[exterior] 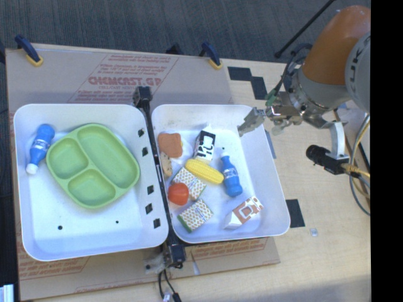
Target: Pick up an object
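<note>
- The pincer [247,126] hangs over the far right rim of the right bin [272,187]; whether it is open or closed I cannot tell, and nothing shows in it.
- Nearest below it stand the black-and-white carton [204,145] and the blue bottle [230,176], with the corn [203,170] between them, touching or nearly so.
- Further left lie a brown piece [170,145], a red ball [178,194] and two checkered blocks [196,214]; a small house-like carton [245,211] sits alone near the right front corner.
- I judge the lone carton or the bottle the better pick: each has space beside it.
- Come down straight, astride the thing's narrow width, clear of the rim.
- The left bin [25,231] holds a green tray [94,164] and another bottle [40,146], well apart from the arm.
</note>
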Available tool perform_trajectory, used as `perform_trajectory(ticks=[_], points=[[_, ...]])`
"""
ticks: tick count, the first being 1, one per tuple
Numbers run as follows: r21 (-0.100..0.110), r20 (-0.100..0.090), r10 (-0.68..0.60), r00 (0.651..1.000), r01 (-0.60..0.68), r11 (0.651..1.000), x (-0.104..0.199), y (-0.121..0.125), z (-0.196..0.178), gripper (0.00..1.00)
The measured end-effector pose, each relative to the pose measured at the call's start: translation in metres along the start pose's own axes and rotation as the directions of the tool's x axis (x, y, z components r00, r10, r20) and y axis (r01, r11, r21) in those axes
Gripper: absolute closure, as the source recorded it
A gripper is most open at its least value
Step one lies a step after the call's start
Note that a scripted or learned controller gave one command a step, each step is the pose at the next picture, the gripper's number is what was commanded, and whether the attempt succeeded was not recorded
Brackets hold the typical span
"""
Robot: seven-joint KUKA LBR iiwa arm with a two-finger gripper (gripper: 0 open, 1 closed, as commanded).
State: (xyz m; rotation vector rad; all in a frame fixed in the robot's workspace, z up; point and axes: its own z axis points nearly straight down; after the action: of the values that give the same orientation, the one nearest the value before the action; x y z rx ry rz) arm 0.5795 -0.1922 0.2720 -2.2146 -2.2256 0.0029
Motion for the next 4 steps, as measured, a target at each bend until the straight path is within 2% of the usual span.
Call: perform_trajectory(ticks=[1, 2, 3, 4], points=[[0.002, -0.001, -0.002, 1.0, 0.002, 1.0, 0.024, -0.073, 0.133, 0.0], [-0.001, 0.001, -0.001, 1.0, 0.001, 1.0, 0.02, 0.012, 0.18, 0.0], [0.001, 0.001, -0.005, 1.0, 0.005, 1.0, 0.02, 0.012, 0.17, 1.0], [-0.003, 0.0, -0.001, 1.0, 0.001, 1.0, 0.045, 0.037, 0.035, 1.0]])
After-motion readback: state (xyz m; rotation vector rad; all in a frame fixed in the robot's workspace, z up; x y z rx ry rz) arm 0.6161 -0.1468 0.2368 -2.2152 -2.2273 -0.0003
